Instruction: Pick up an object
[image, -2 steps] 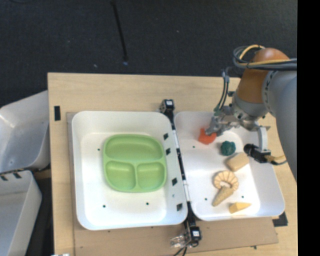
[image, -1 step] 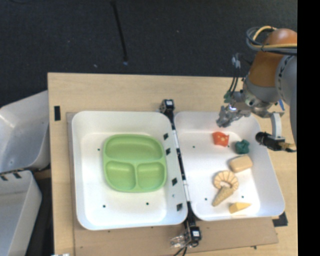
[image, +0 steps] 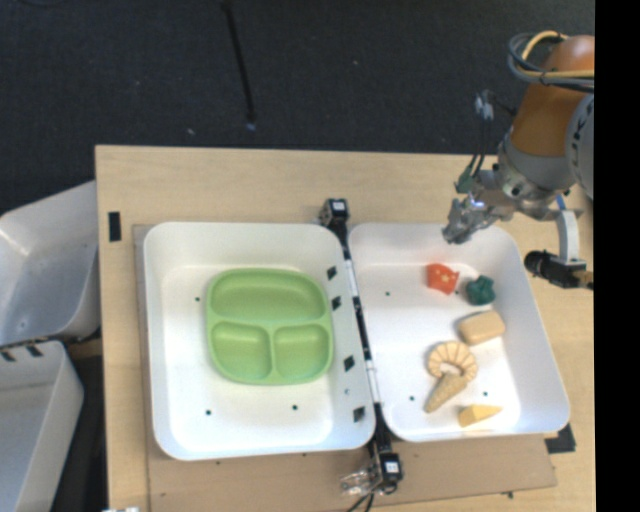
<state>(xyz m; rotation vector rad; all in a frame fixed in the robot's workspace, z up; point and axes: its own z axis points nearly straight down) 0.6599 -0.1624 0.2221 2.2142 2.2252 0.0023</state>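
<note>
The tool (image: 462, 226) hangs over the far rim of the right bin (image: 400, 300); whether it is released or clenched cannot be told, and nothing is seen in its grip. Within that bin lie a red piece (image: 441, 278), a dark green piece (image: 480, 290), a tan block (image: 481, 327), a cream croissant-like item (image: 451, 368) and a yellow wedge (image: 479, 414). Beside the right bin, the left bin (image: 180, 400) holds a green divided plate (image: 269, 325).
</note>
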